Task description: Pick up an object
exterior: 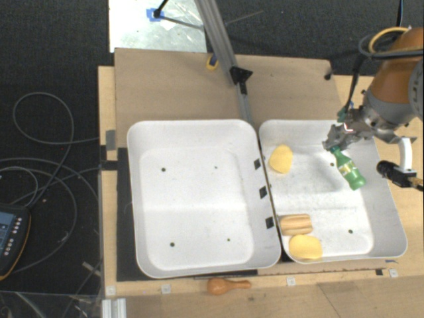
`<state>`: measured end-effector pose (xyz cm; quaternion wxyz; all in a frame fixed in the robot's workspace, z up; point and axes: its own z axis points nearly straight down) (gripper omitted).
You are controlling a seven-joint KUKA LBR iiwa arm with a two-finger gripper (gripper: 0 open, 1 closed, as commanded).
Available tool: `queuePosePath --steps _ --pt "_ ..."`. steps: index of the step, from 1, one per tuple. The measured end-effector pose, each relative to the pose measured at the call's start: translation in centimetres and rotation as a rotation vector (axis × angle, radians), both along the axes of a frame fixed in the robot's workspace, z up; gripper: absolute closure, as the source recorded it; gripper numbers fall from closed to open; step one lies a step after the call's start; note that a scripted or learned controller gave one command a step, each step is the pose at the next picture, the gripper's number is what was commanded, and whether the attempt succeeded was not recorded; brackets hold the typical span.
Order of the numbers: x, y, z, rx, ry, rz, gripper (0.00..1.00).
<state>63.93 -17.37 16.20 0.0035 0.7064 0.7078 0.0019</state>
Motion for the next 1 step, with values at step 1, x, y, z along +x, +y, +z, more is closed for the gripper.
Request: queuePosePath --steps 1 --pt "0.28 0.08 6.59 0.0 -0.002 0.004 1.0"
